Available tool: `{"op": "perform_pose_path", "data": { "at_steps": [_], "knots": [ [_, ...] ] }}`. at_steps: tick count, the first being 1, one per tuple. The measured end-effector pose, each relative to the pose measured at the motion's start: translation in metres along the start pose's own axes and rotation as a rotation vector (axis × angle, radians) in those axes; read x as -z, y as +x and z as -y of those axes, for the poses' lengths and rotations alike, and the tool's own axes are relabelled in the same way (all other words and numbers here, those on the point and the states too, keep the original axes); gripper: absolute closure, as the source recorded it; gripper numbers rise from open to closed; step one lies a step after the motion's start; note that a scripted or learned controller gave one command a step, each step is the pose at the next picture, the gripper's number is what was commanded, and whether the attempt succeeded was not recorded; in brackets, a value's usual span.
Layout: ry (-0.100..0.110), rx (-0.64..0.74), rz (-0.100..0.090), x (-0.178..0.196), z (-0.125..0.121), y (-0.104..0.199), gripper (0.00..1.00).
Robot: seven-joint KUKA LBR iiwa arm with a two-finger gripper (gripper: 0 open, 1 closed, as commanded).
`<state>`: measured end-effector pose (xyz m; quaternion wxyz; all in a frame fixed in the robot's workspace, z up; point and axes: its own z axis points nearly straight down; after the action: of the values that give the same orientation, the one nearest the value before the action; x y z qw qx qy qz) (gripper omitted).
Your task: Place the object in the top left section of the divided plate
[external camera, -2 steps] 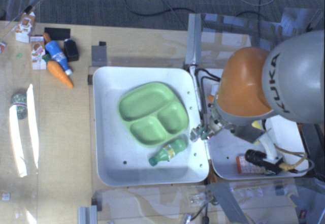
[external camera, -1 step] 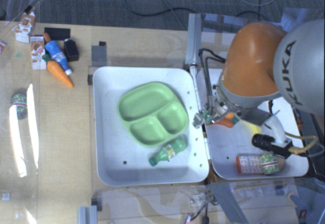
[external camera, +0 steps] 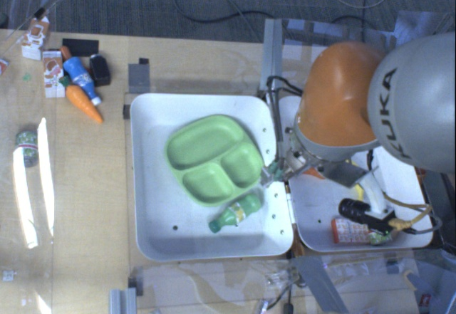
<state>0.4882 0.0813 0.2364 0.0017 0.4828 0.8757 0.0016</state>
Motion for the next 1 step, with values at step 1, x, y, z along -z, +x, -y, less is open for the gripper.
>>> {"op": "perform_pose_path", "data": {
  "at_steps": [1],
  "knots": [
    [-0.001,0.098,0.001,0.0349,-0.0027,0.0018,1.0]
  ]
}}
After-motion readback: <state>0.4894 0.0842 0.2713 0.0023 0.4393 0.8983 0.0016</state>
